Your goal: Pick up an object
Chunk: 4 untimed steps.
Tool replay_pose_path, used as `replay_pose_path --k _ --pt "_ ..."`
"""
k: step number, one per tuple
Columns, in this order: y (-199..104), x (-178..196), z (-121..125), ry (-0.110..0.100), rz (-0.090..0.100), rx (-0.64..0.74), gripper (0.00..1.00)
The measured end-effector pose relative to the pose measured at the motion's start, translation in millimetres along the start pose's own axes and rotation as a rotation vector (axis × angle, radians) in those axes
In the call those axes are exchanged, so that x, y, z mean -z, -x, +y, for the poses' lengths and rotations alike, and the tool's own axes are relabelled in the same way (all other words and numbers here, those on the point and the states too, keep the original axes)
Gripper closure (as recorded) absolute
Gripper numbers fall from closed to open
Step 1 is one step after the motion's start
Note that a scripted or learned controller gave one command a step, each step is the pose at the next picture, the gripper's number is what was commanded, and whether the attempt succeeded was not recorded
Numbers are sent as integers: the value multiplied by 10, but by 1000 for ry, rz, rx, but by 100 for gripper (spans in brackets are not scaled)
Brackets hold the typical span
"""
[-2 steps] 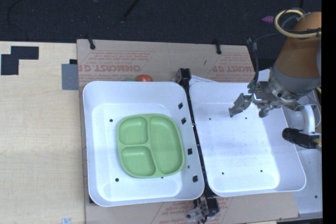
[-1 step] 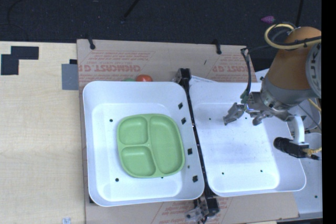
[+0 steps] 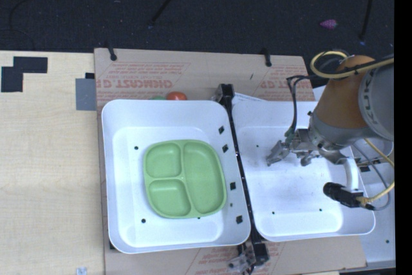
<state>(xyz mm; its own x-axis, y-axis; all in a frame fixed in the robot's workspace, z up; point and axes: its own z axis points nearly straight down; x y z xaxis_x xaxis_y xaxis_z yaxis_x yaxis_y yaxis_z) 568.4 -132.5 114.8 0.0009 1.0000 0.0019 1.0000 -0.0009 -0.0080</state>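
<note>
meanwhile, over the counter (image 3: 51,170), the grey arm (image 3: 351,109) with its orange band reaches in from the right and hangs its jaws (image 3: 291,152) low inside the right-hand bin (image 3: 302,203), near that bin's upper left part. the metal fingers (image 3: 278,154) point toward the divider between the two bins; they look slightly parted, with nothing visible between them. judged from this, the pick is not yet made: no object is held, and the white floor under the jaws looks bare save a few small dark specks.

the one clear candidate, a green divided plate (image 3: 185,178), lies flat in the middle of the left-hand bin (image 3: 122,132), well apart from the jaws and across the divider. a small red-orange object (image 3: 176,96) sits just beyond the far rim of the left-hand bin, on the cardboard sheet (image 3: 193,77); what it is cannot be told.

the wrist is tilted downward and leftward, cables (image 3: 331,61) looping above the orange band, a black fitting (image 3: 341,193) jutting out lower down over the right-hand bin's right side. what is left, by the look of it, is the whole grasp: finding an object, closing on it, lifting.
</note>
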Motion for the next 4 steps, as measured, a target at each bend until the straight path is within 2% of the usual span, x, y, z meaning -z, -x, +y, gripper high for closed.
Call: replay_pose_path --k 1,2,3,4 --pt "14 134 5 3 -1 -4 100" --pt "57 561 32 9 -2 -4 100" --pt "-34 1107 4 11 -2 2 100" --pt "-24 1281 6 8 -2 1 100"
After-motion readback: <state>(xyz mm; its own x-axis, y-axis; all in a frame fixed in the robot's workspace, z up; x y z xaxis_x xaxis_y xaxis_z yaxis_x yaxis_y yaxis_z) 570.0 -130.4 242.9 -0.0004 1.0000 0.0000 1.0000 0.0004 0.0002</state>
